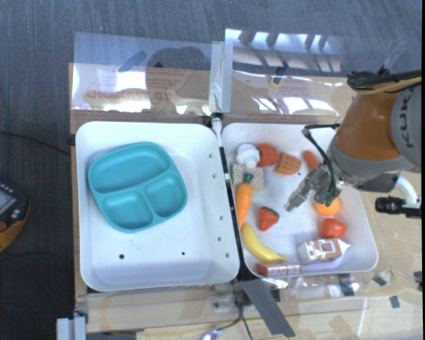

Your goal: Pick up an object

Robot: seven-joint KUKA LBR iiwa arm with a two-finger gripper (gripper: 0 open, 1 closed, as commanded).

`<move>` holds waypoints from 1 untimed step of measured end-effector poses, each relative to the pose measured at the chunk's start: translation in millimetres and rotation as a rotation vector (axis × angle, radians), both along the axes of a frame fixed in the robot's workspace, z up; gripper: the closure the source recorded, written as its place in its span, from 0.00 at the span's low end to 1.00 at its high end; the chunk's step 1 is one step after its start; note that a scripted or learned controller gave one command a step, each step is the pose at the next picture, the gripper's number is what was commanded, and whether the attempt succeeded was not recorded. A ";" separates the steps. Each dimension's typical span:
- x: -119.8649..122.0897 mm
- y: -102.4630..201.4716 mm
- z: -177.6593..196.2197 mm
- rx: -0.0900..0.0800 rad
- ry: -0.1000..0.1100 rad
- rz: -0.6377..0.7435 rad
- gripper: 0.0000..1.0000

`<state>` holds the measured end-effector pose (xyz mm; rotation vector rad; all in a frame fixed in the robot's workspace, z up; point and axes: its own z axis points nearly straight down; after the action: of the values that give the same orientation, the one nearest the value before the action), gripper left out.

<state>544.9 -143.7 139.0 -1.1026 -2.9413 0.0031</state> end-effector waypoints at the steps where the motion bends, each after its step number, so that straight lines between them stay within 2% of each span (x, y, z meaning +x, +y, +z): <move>1: -29.8 22.2 -47.0 -0.006 -0.017 0.278 1.00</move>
<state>515.1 -121.4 92.1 -0.6887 -3.0830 0.0027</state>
